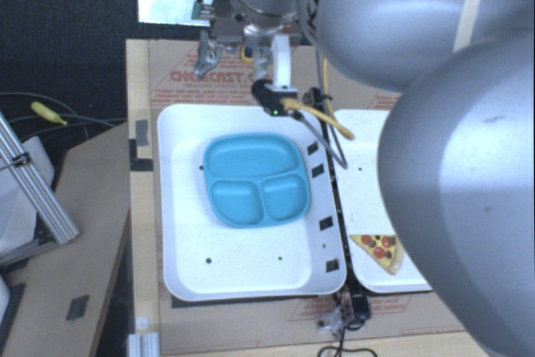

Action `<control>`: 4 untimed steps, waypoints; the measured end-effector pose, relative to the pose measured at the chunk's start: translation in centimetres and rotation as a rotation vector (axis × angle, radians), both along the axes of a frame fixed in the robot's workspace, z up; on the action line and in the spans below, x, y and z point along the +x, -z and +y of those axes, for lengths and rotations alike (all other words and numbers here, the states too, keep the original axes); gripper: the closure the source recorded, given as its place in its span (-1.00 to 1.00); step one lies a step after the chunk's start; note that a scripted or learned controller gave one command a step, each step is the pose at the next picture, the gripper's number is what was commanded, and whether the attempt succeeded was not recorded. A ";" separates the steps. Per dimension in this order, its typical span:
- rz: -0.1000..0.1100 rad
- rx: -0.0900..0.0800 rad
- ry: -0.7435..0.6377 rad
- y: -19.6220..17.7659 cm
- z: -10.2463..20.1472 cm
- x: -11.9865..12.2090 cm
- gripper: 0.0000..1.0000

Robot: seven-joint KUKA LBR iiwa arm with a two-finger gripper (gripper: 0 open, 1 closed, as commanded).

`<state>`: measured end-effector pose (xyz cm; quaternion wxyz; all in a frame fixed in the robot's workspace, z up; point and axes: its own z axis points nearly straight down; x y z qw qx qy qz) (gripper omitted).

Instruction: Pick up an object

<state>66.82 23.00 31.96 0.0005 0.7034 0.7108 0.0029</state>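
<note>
Across the right side and top of the view, my own grey arm [435, 96] looms largest, its orange band showing near the top edge above the wrist. Below it sits the bench [142, 96], covered by a sheet of brown cardboard with red lettering. On that cardboard lie two shallow white bins side by side. My left bin [180, 180] is fully visible, a rounded square with small dark dots in its floor; my right bin [368, 180] is mostly covered by my arm, with a strip of its floor showing just beside the divide between the two. Inside the left bin, roughly in the middle, a blue divided plate [255, 178] lies flat, with one large compartment toward the far side and two smaller ones toward the near side. In the right bin, near its front corner and close to the shared edge, lies a toy pizza slice [378, 250], yellow with red spots, partly tucked under the edge of my arm. My claw [238, 54] hangs above the far rim of the left bin, over the cardboard, well apart from both the plate and the slice; I cannot tell how far it is spread, and nothing shows between its parts.
</note>
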 end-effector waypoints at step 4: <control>0.000 -0.001 -0.002 -22.7 0.4 -11.9 1.00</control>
